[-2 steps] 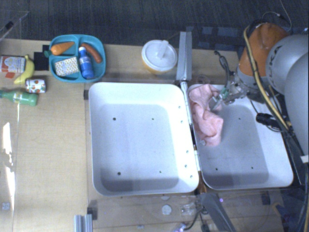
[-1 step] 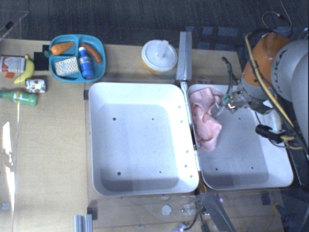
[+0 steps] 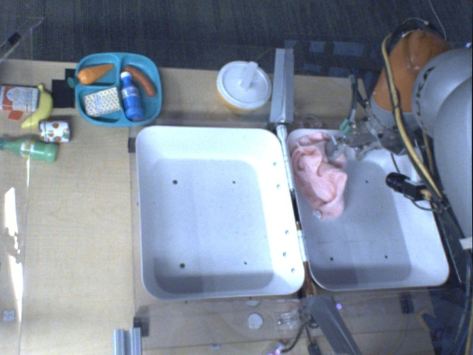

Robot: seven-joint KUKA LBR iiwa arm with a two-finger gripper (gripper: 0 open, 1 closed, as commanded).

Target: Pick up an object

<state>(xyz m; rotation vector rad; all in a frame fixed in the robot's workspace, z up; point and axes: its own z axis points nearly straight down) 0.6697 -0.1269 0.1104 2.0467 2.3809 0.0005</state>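
Arm reaching from the right; gripper (image 3: 341, 145) low in the right bin (image 3: 384, 261), finger state indiscernible, pink cloth (image 3: 319, 174) just beside it.

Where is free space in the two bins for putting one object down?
The left bin has a bare floor, wall to wall. The right bin is free in its near half, below the pink cloth; its far corner is crowded by cloth and pincer.
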